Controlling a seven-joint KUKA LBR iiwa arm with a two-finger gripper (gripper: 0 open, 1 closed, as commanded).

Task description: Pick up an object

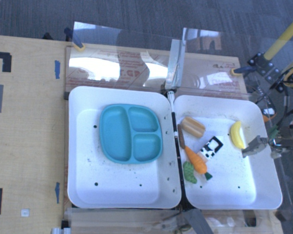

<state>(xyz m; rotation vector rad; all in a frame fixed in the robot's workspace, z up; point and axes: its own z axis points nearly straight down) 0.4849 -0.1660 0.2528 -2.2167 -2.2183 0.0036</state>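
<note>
A pale wooden bench (19, 145) carries two shallow white bins side by side, with black angular markings and short strips of blue tape (57, 68) on its bare left part. Behind the bins stand clear plastic panels (121, 52) that catch bright glare, and beyond them lies grey carpeted floor (144, 9). A yellow pole (290, 31) slants across the upper right corner above a tangle of dark cables and brackets.

The left bin (81, 184) holds a teal divided plate (131, 133) with three compartments, lying flat near the bin's middle; the white floor around it is speckled with small dark dots.

The right bin (241, 190) holds the loose objects. A tan bread-like roll (192, 126) lies near the bin's upper left, close to the divider between the bins. Below it a toy carrot (196, 162) lies at a slant, its green top (189, 172) just beside the orange body. A small black-and-white block (211, 147) sits just right of the carrot, apart from the roll. A yellow banana-like toy (238, 135) lies further right, near the upper part of the bin.

The gripper (252, 146) reaches in over the right rim, just right of the banana toy and apart from it; I cannot tell whether its jaws are apart or together, and nothing shows between them.
</note>
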